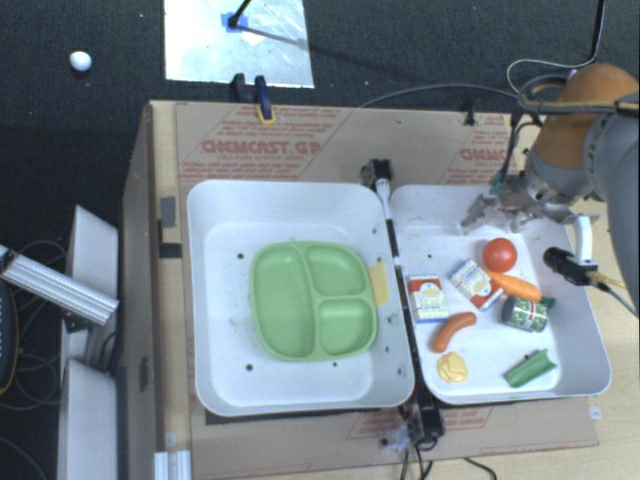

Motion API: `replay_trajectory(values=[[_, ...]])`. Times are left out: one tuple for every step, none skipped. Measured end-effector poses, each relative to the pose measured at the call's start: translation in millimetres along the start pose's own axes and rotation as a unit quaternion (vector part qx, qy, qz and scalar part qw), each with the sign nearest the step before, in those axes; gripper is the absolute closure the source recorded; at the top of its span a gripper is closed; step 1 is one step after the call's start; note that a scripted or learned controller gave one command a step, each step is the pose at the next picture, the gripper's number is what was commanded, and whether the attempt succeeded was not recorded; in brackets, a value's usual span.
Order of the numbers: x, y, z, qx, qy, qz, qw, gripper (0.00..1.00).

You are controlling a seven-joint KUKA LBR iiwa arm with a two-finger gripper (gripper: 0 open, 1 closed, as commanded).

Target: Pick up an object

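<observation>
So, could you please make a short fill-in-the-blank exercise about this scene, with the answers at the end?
1. The green tray lies in the ____ bin.
2. The tomato is ____ in colour.
3. The green tray has ____ compartments.
4. The gripper is above the ____ bin, near its far edge.

Missing words: left; red; three; right
</observation>
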State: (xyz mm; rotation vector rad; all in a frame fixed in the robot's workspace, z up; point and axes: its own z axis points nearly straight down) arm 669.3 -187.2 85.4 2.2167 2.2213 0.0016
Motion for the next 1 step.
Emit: replay_trajectory(values=[[-11.0,0.1,-0.3,0.0,0.0,0.0,1.0,0.0]])
